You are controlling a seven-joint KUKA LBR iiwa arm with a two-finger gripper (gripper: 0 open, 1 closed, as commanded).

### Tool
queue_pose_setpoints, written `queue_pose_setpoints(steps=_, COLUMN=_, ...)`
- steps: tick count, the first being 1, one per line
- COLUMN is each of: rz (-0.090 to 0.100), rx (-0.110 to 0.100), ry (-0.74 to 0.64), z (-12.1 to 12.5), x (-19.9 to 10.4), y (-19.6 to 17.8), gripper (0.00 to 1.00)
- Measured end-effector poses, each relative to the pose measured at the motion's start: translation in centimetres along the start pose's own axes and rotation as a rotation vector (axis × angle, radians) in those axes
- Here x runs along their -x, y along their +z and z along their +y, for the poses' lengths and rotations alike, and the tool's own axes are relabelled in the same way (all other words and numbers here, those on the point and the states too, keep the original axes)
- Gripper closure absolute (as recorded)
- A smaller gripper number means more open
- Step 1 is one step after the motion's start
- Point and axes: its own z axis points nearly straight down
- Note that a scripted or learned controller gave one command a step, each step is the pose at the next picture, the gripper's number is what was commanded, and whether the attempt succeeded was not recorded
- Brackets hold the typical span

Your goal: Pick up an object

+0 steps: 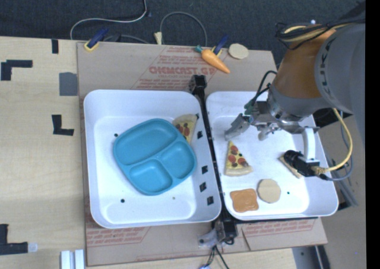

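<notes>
Camera view. Bins, two, white, on the surface (35, 161): left bin (93, 143), right bin (297, 203). Blue divided plate (155, 155), one, centre of the left bin. Pizza slices, two: first pizza slice (237, 160) in the right bin's left half, second pizza slice (186, 124) at the plate's upper right, partly covered by its rim. Pale discs, two: lower disc (269, 190) beside one brown toast (244, 200); upper disc (238, 51) near one carrot (215, 61) on cardboard (172, 69). Arm (309, 78) hides the right bin's upper right corner; jaws spread wide, holding nothing, just above the first pizza slice.

Blue tray (154, 156) crowds left bin (98, 193), right bin (303, 199) open beyond pizza slice (237, 160)
</notes>
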Motion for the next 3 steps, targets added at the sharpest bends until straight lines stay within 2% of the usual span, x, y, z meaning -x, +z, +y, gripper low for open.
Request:
queue_pose_setpoints(steps=1, rz=-0.002, rx=-0.007, ry=0.007, z=1.1, x=3.0, y=6.1, gripper=0.00)
queue_pose_setpoints(steps=2, rz=-0.004, rx=0.002, ry=0.005, z=0.8, x=2.4, y=10.3, gripper=0.00)
queue_pose_setpoints(steps=3, rz=-0.005, rx=0.010, ry=0.004, z=-1.4, x=1.9, y=10.0, gripper=0.00)
